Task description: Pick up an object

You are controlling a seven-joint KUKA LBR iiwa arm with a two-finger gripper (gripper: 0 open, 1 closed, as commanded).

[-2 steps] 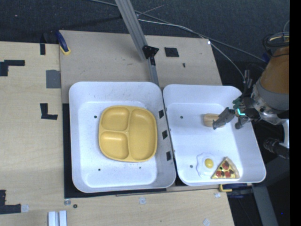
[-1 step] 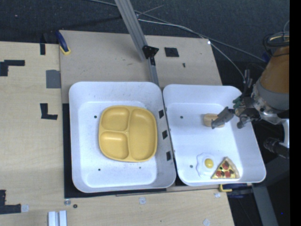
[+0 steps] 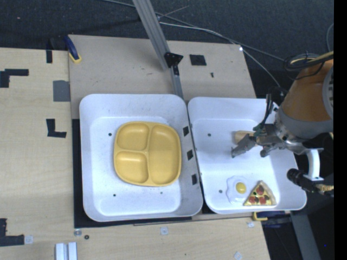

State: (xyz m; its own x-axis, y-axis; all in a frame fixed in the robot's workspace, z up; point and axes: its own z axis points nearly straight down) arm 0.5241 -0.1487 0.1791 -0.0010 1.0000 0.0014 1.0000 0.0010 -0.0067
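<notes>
- The gripper [image 3: 250, 148] hangs low over the middle of the right bin [image 3: 217, 110]; its two dark fingers [image 3: 242, 145] stand apart, one reaching toward the bin's left side and the other toward its right, with nothing clamped between them.
- Just beside the left finger, toward the bin's far edge, a small tan object [image 3: 241, 136] lies on the bin floor; whether the finger touches it I cannot tell.
- The grey arm [image 3: 306, 104], with its orange band, comes in over the bin's right rim.
- Near the bin's near edge lies a toy fried egg [image 3: 237, 188], white with a yellow yolk.
- Just beside the egg, in the near right corner, lies a toy pizza slice [image 3: 260, 195] with red spots.
- The left bin [image 3: 97, 145] holds a yellow divided plate [image 3: 147, 153] at its centre, with three compartments.
- Both bins sit side by side on the wooden bench [image 3: 32, 145], their inner rims touching.
- A grey metal bar [image 3: 149, 18] slants down from the bench's far edge toward the gap between the bins.
</notes>
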